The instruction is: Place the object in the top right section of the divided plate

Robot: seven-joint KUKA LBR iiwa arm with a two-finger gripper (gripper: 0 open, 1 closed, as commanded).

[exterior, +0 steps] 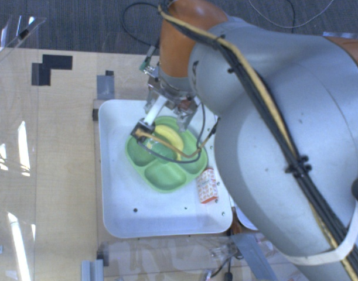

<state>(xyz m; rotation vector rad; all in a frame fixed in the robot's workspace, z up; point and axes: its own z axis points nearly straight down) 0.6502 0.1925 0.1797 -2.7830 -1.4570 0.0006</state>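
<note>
Curving yellow banana (169, 137), glossy green sectioned plate (161, 177)

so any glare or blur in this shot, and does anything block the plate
Camera view: bright glare streaks on the clear panel at left; the grey arm looms large and slightly soft, covering the bin's right side; the green divided plate is sharp, its top partly covered by the gripper and a yellow object; soft shadow beside the small orange-and-white packet.

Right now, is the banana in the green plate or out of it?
In. The banana lies within the green plate's rim, in an upper section below the gripper. Which section exactly, cannot tell.
</note>
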